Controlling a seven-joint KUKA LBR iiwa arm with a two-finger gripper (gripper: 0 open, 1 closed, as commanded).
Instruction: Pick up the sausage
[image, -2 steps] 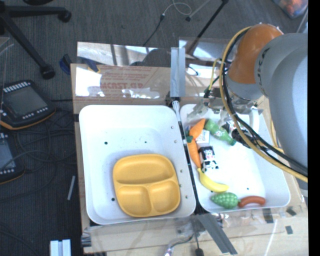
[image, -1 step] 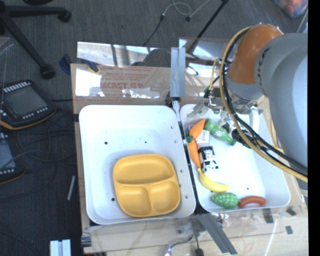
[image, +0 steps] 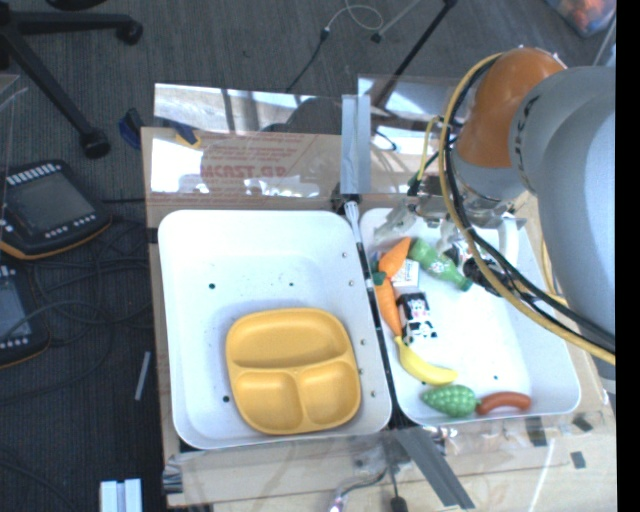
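The sausage (image: 503, 403), short and reddish-brown, lies in the front right corner of the right bin (image: 545, 345). My gripper (image: 438, 228) hangs over the back of that bin, below the orange band, far behind the sausage. It sits just above a green toy (image: 441, 260) and an orange piece (image: 396, 258). Cables and the wrist cover much of the gripper.
A green bumpy vegetable (image: 449, 400) lies right beside the sausage on its left. A banana (image: 425, 366), a small black and white box (image: 415, 311) and a carrot (image: 386, 300) lie along the right bin's left side. The left bin (image: 200, 260) holds a yellow divided plate (image: 292, 368).
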